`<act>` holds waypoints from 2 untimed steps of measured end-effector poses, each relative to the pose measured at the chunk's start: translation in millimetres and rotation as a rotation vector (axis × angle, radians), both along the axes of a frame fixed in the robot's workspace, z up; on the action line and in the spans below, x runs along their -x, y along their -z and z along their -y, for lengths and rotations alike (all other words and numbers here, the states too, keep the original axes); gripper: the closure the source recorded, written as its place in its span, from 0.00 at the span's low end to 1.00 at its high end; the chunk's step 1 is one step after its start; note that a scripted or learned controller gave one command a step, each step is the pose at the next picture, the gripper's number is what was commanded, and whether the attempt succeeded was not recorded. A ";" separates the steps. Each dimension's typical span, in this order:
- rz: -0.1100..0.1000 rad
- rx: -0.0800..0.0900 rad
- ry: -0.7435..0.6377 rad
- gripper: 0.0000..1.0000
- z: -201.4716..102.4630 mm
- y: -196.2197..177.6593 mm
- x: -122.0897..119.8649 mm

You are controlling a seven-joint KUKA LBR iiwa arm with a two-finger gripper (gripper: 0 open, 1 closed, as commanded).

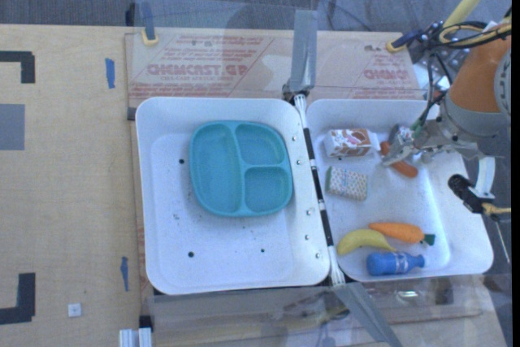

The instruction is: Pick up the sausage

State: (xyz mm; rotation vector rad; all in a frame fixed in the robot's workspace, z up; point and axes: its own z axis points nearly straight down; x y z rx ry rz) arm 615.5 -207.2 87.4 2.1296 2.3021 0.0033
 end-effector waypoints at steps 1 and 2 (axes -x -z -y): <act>0.003 0.001 -0.004 1.00 -1.6 -11.8 -1.6; -0.003 -0.001 0.115 1.00 -30.0 -136.5 6.4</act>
